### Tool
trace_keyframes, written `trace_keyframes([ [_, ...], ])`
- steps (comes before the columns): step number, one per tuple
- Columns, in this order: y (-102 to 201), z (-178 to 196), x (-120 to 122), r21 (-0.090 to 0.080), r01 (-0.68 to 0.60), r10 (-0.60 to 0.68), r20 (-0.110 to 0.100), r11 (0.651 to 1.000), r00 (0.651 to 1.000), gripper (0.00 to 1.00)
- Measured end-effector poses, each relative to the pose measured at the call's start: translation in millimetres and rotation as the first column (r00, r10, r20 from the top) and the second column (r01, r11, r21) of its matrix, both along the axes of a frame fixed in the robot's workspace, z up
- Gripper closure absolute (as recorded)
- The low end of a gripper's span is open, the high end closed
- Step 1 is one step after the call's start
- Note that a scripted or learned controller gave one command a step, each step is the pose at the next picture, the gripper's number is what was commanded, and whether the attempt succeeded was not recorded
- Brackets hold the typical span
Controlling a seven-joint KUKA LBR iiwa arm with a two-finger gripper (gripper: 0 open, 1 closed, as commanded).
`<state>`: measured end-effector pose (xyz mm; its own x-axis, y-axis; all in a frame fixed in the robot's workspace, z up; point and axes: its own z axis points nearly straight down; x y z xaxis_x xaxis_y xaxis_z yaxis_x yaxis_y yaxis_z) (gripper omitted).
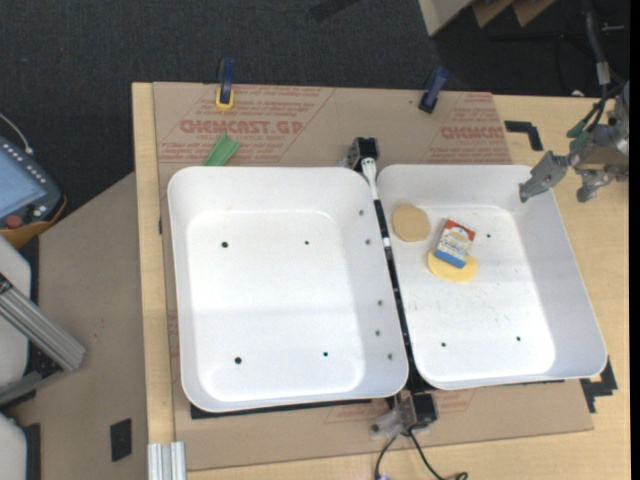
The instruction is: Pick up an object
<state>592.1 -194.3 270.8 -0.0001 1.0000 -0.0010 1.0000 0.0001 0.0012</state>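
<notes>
Two shallow white bins side by side: the left bin (200, 298) and the right bin (560, 298); three objects in the right bin: one round tan disc (410, 222), one yellow disc (461, 269), one small red, white and blue box (455, 243) on top of the yellow disc; two clamps on the far edge of the board: one with a yellow base (226, 86), one dark blue (434, 89); one green strip (221, 150) on the board; one gripper (562, 179) at the right bin's far right corner.
</notes>
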Motion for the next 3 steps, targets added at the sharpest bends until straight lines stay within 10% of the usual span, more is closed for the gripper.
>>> trace_keyframes([
  [1,-0.1,11.1,0.7,-0.002,-0.001,0.001,0.004,1.0,1.0,1.0],
  [2,-24.9,93.5,-78.3,-0.003,0.005,-0.005,0.005,1.0,1.0,1.0],
  [3,54.5,50.0,-114.1,0.005,-0.006,0.006,-0.006,1.0,1.0,1.0],
])
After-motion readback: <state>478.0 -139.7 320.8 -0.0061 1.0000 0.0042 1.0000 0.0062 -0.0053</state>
